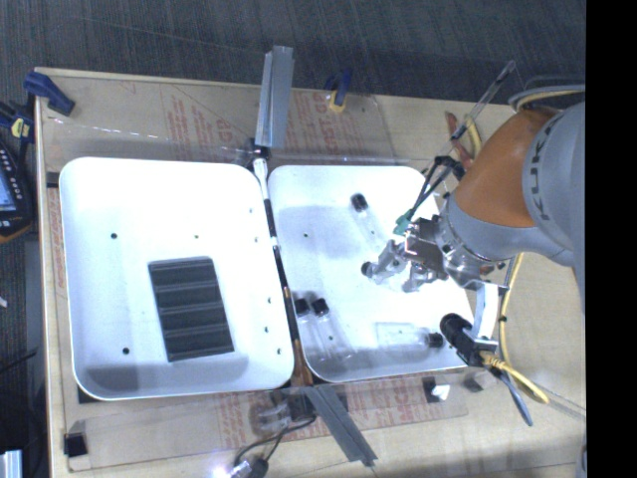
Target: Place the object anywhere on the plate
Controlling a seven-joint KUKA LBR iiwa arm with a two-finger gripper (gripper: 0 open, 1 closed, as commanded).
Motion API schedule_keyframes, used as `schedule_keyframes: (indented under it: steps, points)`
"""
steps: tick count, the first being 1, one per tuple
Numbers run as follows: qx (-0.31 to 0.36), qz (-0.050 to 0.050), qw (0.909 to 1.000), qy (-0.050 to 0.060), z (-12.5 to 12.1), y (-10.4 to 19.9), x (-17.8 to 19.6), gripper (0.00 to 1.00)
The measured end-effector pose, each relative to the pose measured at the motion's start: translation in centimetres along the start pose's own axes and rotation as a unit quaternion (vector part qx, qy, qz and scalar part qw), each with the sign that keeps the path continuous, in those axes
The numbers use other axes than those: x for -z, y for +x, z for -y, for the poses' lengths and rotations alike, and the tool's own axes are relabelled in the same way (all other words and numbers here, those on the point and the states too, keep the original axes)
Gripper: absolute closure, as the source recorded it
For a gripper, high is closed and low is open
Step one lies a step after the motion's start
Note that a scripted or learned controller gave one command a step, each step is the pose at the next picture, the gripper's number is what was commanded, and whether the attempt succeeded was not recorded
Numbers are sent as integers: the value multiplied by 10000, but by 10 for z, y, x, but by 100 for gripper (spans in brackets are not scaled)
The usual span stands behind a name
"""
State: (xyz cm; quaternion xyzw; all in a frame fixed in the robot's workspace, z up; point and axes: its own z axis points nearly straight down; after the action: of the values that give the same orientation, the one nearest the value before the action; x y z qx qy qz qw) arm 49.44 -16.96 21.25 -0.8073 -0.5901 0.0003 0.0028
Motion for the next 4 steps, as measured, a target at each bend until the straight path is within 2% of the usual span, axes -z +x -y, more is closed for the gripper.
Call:
schedule_keyframes:
  steps: [1, 2, 3, 4]
  points:
    - [71, 9, 10000, 4, -56, 67, -9, 100]
    - [465, 14, 9989, -1, -75, 147, -20, 100]
    - [762, 20, 9971, 1, -91, 245, -16, 100]
    - [-3142, 22, 9494, 15, -41, 312, -59, 100]
